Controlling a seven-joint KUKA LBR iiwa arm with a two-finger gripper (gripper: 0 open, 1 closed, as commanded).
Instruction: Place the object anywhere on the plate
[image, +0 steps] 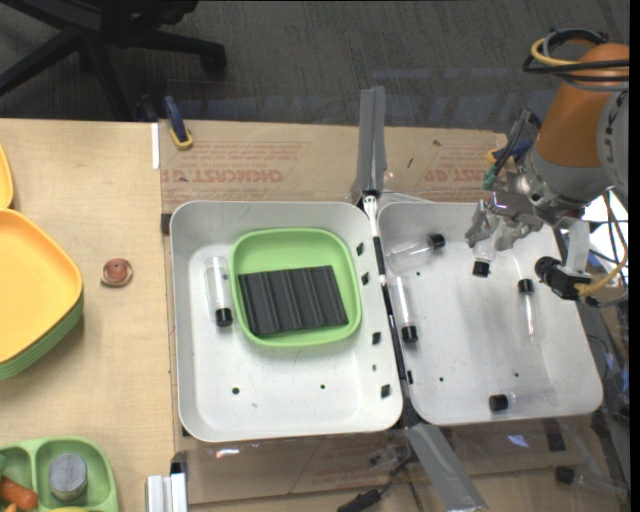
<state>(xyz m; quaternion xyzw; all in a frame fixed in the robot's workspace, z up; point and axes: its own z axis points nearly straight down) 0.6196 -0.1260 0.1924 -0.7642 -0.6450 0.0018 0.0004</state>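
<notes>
Two white bins (200, 400) sit on my surface. My hand (493, 228), grip unclear, hovers over clear tubes (528, 310) in the right bin, well apart from the green plate (295, 245); light, slippery, probably fragile, best pinched mid-length.

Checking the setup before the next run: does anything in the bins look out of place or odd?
One clear tube lies in the left bin beside the green plate, not on it. The plate holds a dark ribbed slab. More clear tubes lie scattered in the right bin.
</notes>
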